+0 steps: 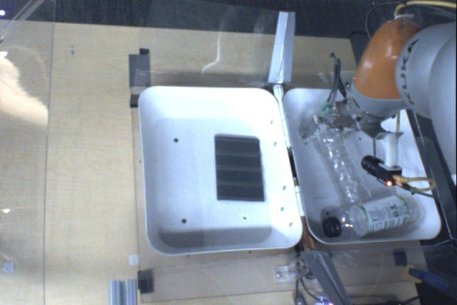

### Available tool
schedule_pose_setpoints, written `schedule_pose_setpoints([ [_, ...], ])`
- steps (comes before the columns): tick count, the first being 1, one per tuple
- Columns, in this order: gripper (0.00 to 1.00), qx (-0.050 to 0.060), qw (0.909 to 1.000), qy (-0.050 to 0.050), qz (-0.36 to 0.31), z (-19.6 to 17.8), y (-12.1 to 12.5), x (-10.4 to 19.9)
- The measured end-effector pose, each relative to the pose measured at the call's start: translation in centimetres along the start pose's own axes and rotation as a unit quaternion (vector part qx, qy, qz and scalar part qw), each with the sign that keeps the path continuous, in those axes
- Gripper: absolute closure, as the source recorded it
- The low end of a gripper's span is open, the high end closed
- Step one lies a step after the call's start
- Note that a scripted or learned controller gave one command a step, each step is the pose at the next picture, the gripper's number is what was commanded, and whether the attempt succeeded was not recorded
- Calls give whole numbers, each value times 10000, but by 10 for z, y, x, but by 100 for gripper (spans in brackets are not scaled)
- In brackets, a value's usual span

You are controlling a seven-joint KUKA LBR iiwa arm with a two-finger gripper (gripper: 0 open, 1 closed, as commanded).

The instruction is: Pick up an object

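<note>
Starting at the left of the bench: the big shallow white plastic bin (pixel 164 175) has just a dark grey ribbed rectangular pad (pixel 239 167) lying flat near its middle, slightly right of centre. Nothing for the arm to bother with there, I'd guess.

Right of that bin, touching it along the shared edge, sits the second shallow white bin (pixel 428 228). That's where the action is. A clear plastic bottle with a black cap and a pale label (pixel 371 216) lies on its side along the near wall of that bin, cap pointing back toward the left bin. Probably rolled there and stopped against the rim.

Above the bottle, farther into the right bin, the two-finger gripper (pixel 335 126) hangs off the grey arm with the orange band (pixel 389 61). There's glare and clear clutter under it, so I honestly can't tell its state. The bottle looks like the obvious pick, and it's lying free.
</note>
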State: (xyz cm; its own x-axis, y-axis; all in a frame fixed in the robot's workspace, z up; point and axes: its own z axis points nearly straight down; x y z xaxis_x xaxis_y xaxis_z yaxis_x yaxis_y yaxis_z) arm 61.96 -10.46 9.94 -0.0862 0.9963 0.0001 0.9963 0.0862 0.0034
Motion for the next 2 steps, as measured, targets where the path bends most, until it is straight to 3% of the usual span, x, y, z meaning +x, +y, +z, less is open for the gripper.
schedule_pose_setpoints([
  [1, 0, 7, 9988, 2, -482, 11, 51, -3],
  [2, 0, -17, 9978, -5, -658, 12, 24, -32],
])
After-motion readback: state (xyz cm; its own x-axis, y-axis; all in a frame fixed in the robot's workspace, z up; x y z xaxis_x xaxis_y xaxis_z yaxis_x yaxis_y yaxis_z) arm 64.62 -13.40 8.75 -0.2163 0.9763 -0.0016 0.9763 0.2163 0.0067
